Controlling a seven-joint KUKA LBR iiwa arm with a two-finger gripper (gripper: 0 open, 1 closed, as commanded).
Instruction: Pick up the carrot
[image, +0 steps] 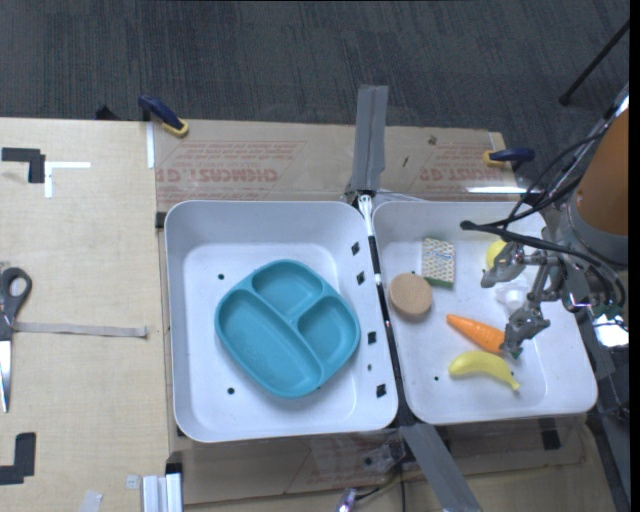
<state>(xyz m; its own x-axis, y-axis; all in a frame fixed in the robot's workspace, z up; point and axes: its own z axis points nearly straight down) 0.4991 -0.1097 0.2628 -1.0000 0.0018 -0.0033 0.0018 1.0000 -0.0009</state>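
A: Two shallow white bins side by side on the bench: left bin (185, 330), right bin (560, 395).

B: Left bin contents?

A: One teal divided plate (288, 327), three compartments, tilted in plan, lying about the middle of the floor.

B: Right bin contents?

A: Five items counted. Carrot (474, 331), orange, lying flat near the middle of the floor, pointed end toward the left, thicker end toward the right. Banana (484, 368), yellow, just nearside of the carrot, close beside it. Round tan disc (410, 296), left of the carrot, close to the wall shared with the left bin. Small speckled green-and-white block (437, 261), far side of the disc. Yellow object (497, 254), far right part of the bin, partly hidden behind the arm's hardware.

B: Arm and gripper?

A: Gripper (514, 340) low over the right bin, at the thick right end of the carrot, tip touching or nearly touching it. Opening of the fingers: cannot tell, too small and cluttered. Carrot resting on the bin floor, not lifted.

B: Surroundings?

A: Scissors (10, 320) on the bench at far left. Two blue-and-yellow clamps at the far edge of the cardboard: one left (163, 113), one right (507, 156).
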